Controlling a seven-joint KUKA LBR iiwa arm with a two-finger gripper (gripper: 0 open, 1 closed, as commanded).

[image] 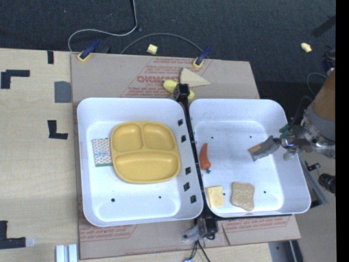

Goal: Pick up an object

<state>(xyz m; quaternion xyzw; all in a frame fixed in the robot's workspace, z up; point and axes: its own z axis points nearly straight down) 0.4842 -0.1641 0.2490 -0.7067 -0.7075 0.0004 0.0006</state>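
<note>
Nearest: cracker (215,196) and bread slice (242,195), right bin (238,107). Fingers (262,148) hovering above; open or shut, cannot tell. Centre over one before descending.

Grey arm (319,125), orange band, apparently dark cabling near wrist.

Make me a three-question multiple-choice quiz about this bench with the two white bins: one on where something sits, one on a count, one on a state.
1. Where does the yellow divided plate lie?
A. left bin
B. right bin
C. on the cardboard

2. How many things lie in the right bin?
A. one
B. three
C. five

3. The orange carrot-like piece is:
A. between the fingers
B. lying by the divider
C. on the plate

Answers:
1 A, the plate rests in the left bin.
2 B, carrot piece, yellow block, tan slice.
3 B, it lies far from the gripper.
</note>
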